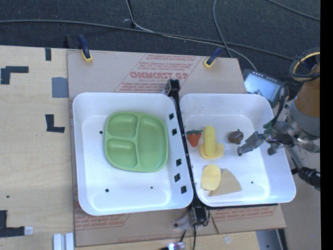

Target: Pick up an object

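Note:
The right bin (270,189) holds a small red strawberry-like piece (194,137), a yellow corn cob (209,141), a dark brown lump (235,136), a pale yellow round piece (210,177) and a tan wedge (227,183). My gripper (258,145) hangs over the right side of this bin, to the right of the brown lump. Its fingers (248,146) are spread apart with nothing between them.
The left bin (83,191) holds a green divided plate (137,141). A black divider with clips (180,150) runs between the bins. Cables cross the dark floor behind, and blue-yellow clamps (84,48) pin the cardboard under the bins.

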`<move>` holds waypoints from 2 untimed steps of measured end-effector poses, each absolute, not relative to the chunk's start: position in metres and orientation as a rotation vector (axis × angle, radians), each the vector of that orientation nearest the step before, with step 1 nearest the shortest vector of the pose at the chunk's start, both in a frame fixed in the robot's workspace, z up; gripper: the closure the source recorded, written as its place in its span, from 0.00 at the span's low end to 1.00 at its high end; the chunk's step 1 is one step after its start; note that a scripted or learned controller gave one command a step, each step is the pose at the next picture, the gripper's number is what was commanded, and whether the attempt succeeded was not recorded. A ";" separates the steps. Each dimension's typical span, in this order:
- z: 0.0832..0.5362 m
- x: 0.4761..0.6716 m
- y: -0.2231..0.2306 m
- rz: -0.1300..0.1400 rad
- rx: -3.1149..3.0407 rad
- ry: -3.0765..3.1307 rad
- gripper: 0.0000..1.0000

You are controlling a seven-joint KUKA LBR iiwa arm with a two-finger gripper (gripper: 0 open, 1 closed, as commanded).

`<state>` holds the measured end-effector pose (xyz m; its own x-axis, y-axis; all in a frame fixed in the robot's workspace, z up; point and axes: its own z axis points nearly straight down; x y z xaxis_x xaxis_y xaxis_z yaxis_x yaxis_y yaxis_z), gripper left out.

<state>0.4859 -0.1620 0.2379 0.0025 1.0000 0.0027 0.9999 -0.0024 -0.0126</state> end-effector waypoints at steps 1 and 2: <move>0.244 0.488 -0.162 0.001 -2.219 -2.222 0.00; 0.200 0.488 -0.162 0.006 -2.218 -2.219 0.00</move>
<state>0.4879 -0.1618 0.2003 0.0000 1.0000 0.0004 1.0000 0.0000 -0.0054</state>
